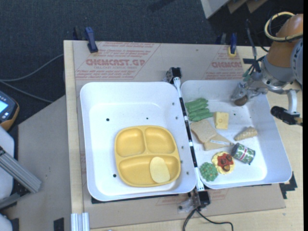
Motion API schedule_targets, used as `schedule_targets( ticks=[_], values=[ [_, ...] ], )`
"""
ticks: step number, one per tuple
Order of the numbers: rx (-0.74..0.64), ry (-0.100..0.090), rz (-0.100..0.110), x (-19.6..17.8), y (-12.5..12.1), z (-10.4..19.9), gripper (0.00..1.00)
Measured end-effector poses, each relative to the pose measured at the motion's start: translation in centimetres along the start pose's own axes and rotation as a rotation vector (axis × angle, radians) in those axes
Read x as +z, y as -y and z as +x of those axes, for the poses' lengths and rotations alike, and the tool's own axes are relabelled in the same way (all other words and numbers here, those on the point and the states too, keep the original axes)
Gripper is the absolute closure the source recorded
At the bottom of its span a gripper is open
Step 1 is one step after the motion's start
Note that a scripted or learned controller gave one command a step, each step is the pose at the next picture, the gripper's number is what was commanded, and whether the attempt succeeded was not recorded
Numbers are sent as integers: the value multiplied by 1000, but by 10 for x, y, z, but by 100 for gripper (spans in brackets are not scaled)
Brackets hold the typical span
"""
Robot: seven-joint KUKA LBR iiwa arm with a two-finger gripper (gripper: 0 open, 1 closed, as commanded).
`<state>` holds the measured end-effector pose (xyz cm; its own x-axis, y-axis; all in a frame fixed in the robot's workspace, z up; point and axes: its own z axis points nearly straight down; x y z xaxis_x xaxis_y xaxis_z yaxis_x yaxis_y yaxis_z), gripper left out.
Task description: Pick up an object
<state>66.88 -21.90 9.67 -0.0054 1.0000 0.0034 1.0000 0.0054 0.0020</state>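
Closest to the camera, the left bin [101,109] has a yellow divided plate [130,143] sitting in it, and a pale yellow oval piece [160,170] lies in the plate's big near compartment, over toward its right end. The right bin [269,162] is where all the pickable stuff is, and it's bunched along the bin's left half. At the near end there's a little green broccoli-looking piece [208,171] touching a red and yellow pizza-ish thing [224,161], with a small can [243,153] tipped on its side just beside that. A bit farther back is a pale cone-shaped piece [246,134], and left of it a couple of tan bread slices [207,134] overlapping each other. Past those comes a yellow cheese square [222,120], then a bundle of green beans [198,109] right up against the wall between the two bins. The gripper [240,96] is over the far part of the right bin, beyond the cheese and well apart from the can and pizza, with the grey arm [281,64] coming in from the right. Honestly can't tell whether it's open or closed from this angle, and nothing can be made out in its grasp. Way at the back, two blue clamps [90,38] pin the far edge of the board [144,61] with red lettering that both bins rest on.
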Motion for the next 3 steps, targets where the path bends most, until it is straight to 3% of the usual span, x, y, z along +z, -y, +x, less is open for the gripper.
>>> schedule_targets(
  ticks=[1,2,3],
  values=[
    [0,4,0,11,13,58,100],
    [1,5,1,11,1,100,100],
    [6,0,4,-93,108,134,100]
  ],
)
